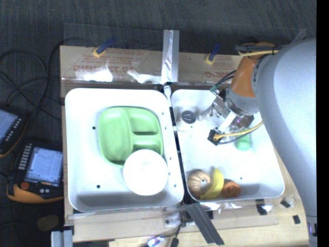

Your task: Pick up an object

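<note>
Grey and bulky, the robot arm point(293, 102) takes up the right side of the view. Its orange band point(245, 81) sits above the wrist, over the back of the right-hand shallow white bin point(267, 163). The left-hand shallow white bin point(82, 138) lies against it along the middle divide, and both rest on a brown board bench point(128, 60).

In the left bin, a pale green divided plastic plate point(115, 135) lies flat. A round white plate point(145, 171) overlaps its front right corner.

Every loose object open to picking lies in the right bin. Three of them are clustered against its front wall. A yellow banana point(216, 183) touches a tan ring-shaped doughnut point(198, 180) on its left and an orange-brown rounded piece point(232, 189) on its right. A small green object point(242, 143) sits mid-bin, near the wrist and well apart from that cluster. A small grey round disc point(188, 116) lies towards the back left of the bin, close to the divide.

The gripper point(213, 111) hangs over the back part of the right bin, just to the right of the grey disc. At this slant I cannot tell whether it is open or closed.
</note>
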Controlling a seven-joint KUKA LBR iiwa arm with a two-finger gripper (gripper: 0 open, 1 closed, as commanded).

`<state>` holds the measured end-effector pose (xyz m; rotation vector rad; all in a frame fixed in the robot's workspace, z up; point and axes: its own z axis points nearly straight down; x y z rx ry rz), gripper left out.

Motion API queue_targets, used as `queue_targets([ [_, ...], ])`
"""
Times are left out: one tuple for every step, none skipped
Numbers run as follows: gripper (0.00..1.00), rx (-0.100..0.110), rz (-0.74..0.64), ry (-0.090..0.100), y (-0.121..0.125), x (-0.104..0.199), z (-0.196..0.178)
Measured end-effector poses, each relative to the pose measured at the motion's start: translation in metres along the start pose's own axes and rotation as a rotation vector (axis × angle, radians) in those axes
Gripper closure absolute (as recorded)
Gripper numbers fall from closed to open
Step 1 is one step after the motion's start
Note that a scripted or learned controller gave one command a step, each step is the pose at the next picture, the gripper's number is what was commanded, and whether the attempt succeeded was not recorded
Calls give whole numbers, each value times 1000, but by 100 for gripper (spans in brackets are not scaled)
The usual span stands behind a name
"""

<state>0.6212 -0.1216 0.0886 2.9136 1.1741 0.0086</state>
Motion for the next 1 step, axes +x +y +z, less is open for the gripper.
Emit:
queue_targets([
  [0, 1, 104, -2, 9, -19, -1],
])
